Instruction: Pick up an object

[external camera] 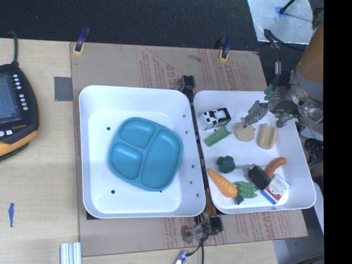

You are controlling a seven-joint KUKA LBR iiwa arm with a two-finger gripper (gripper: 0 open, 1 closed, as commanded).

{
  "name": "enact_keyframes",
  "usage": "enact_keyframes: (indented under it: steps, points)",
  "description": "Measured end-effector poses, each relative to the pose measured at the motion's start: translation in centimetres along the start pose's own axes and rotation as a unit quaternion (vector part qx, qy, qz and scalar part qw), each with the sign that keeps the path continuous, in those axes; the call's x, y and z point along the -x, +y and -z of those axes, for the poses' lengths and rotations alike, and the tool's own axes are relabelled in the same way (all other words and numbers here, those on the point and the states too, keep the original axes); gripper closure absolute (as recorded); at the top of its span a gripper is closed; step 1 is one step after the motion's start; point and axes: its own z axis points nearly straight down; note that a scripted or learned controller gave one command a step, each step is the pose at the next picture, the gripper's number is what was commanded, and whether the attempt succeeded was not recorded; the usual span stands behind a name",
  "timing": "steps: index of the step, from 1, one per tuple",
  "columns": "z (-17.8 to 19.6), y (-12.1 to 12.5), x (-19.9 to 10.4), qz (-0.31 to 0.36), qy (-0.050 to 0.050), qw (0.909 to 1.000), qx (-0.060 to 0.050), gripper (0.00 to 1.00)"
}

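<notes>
Gripper (266, 113) at right of frame over the right bin (308, 169), fingers spread and holding nothing, beige round piece (245, 132) just below-left, tan block (266, 136) directly beneath

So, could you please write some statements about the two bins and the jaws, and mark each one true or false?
1. The blue divided plate lies in the left bin. True.
2. The carrot lies in the left bin. False: it lies in the right bin, near its left wall.
3. The gripper is above the right bin, close to the beige round piece. True.
4. The black and white cow toy is held between the jaws. False: it lies in the bin, apart from them.
5. The green stick lies just below the cow toy. True.
</notes>
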Motion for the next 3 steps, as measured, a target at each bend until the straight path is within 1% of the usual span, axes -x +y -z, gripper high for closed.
enact_keyframes:
  steps: [1, 2, 3]
  points:
    - [-11.9, 0.2, -0.7, 0.0, 0.0, 1.0, -0.002, 0.0]
    - [-11.0, 1.5, 7.0, -0.002, 0.0, 1.0, 0.001, 0.0]
    - [-19.5, -4.2, 11.3, 0.0, 0.0, 1.0, -0.001, 0.0]
